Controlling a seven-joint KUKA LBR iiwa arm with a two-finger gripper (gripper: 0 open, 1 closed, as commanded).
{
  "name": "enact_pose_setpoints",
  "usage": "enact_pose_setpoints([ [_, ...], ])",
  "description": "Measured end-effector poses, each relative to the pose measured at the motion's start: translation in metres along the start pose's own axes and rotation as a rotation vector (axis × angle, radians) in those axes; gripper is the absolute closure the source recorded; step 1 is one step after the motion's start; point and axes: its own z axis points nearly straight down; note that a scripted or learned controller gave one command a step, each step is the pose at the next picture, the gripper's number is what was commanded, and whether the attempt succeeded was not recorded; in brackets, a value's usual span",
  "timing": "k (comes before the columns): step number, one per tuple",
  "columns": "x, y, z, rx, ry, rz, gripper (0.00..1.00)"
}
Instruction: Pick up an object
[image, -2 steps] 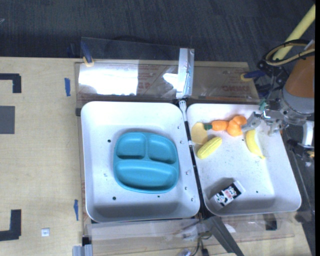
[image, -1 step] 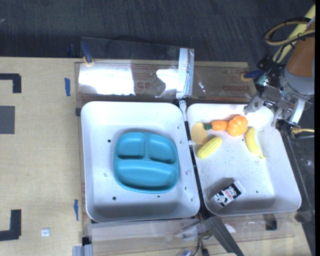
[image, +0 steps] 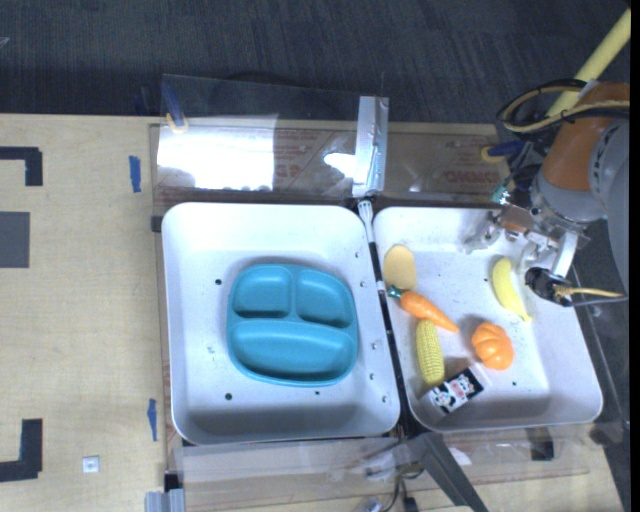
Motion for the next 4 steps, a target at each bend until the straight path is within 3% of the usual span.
enact_pose_setpoints([
  [1,-0.008,-0.057,-0.026,0.006,-0.009,0.181,0.0],
  [2,-0.026,-0.058,0.007,0.007,0.009,0.112,0.0],
  [3,-0.031,-0.057,0.002,0.0,-0.004,0.112,1.0],
  [4,0.029,-0.06,-0.017,0.0,-0.008,0.109,1.0],
])
